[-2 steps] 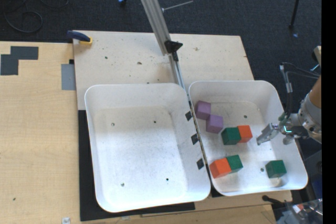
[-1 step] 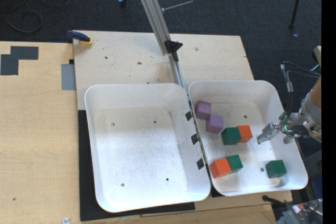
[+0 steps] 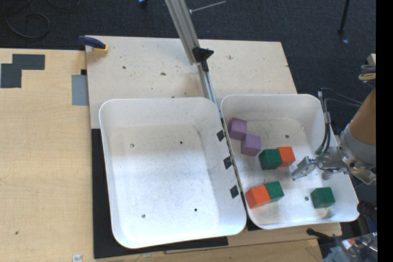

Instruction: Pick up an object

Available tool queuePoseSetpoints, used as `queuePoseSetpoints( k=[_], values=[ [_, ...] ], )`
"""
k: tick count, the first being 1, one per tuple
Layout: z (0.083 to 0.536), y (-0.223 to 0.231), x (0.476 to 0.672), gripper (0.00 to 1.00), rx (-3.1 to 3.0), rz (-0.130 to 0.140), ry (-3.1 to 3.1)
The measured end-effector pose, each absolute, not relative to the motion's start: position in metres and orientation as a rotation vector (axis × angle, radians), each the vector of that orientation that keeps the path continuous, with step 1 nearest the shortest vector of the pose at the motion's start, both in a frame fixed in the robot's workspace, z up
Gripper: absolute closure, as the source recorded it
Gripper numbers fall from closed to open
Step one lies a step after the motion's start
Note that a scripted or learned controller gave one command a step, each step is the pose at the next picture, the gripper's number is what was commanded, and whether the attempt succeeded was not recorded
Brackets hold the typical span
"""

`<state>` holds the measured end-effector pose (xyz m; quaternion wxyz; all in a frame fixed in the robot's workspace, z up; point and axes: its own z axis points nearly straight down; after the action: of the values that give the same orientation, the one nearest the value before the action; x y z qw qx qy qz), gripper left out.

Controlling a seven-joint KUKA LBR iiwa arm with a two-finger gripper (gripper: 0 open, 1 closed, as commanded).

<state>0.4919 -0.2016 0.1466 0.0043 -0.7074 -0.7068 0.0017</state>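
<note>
1. Gripper: low in the right bin, whether parted or together cannot be told; nothing visibly between them.
2. Green-orange block: just beside it.
3. Green cube: near the bin's front corner.

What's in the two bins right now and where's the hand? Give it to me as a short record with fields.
left bin: no blocks seen
right bin: purple piece, green-orange pair, orange-green pair, green block
hand: over right bin, between the two pairs, right of them
held: nothing visible between fingers
</note>
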Motion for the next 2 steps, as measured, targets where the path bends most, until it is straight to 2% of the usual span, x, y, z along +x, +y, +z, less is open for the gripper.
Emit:
queuePoseSetpoints(
  k=[1, 2],
  values=[
    [0.093, -0.201, 0.49, 0.0, -2.218, 0.005, -2.214],
    [0.105, -0.202, 0.491, 1.0, -2.227, 0.003, -2.208]
  ],
)
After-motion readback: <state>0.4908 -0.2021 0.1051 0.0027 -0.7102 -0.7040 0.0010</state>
